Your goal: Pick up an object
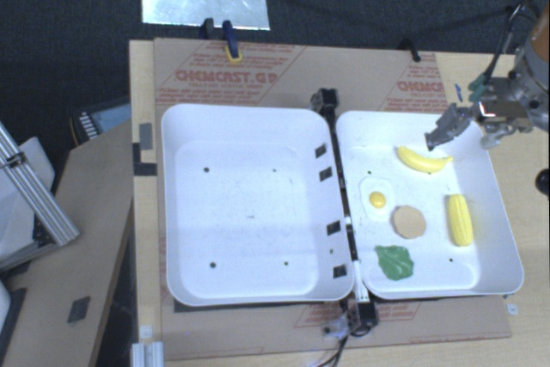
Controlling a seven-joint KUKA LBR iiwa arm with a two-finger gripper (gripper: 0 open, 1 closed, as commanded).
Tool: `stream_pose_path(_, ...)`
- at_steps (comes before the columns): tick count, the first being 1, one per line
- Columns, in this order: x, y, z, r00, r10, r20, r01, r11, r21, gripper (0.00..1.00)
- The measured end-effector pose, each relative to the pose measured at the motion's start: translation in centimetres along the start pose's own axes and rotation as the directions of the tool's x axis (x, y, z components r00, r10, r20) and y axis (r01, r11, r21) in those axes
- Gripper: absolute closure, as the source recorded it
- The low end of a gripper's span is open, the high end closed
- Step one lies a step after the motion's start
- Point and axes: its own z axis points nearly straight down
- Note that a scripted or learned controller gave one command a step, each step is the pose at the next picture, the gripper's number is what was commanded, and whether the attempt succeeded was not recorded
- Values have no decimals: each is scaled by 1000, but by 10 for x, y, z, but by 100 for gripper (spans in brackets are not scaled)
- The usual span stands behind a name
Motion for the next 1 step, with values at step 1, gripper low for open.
stream_pose_path(1,3,0,-5,1000,-8,-2,8,1000,8,100)
